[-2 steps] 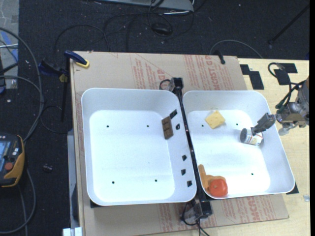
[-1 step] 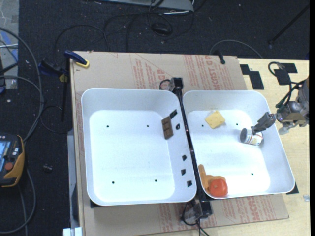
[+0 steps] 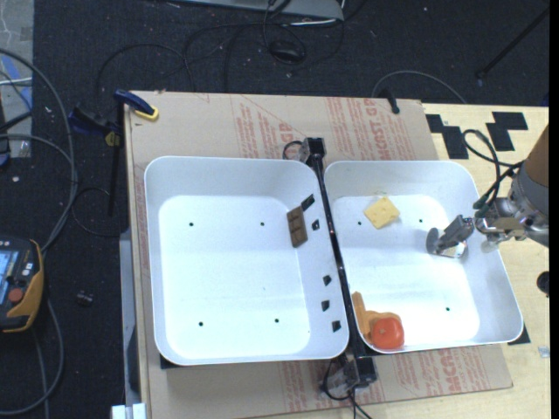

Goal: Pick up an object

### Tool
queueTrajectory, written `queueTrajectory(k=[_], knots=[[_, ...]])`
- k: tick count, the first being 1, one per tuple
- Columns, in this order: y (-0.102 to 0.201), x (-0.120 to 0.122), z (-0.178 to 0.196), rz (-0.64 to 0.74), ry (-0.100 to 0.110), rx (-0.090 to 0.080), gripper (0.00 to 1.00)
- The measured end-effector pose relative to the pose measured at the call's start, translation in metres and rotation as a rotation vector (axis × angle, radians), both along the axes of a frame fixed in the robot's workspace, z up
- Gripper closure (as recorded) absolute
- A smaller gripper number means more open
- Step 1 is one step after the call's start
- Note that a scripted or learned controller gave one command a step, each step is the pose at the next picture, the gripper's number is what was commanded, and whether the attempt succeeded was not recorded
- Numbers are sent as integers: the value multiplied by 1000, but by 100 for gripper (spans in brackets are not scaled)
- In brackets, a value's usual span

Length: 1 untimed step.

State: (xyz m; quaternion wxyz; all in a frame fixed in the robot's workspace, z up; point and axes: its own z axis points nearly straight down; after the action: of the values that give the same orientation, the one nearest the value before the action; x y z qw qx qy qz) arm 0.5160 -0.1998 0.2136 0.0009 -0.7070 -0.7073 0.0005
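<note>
Now we see a few things lying in the bins. The cracker (image 3: 382,212), a pale yellow, roughly square piece, lies flat near the far wall of the right bin (image 3: 489,234). A red ball (image 3: 387,331) rests in that bin's near left corner, touching an orange stick (image 3: 359,308) that lies along the wall. A brown bar (image 3: 298,228) lies on the right slope of the left bin (image 3: 175,199).

Our jaws (image 3: 449,240) hang low over the right bin's floor, near its right side. The cracker lies well apart to their left, the ball well apart toward the near corner. Nothing shows between them; whether they are open we cannot tell. Both bins sit on the bench (image 3: 218,120).
</note>
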Motion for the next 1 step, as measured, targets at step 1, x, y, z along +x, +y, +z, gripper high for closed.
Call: queueTrajectory(k=[1], knots=[[-5, -9, -55, -1, 1, 0, 0]])
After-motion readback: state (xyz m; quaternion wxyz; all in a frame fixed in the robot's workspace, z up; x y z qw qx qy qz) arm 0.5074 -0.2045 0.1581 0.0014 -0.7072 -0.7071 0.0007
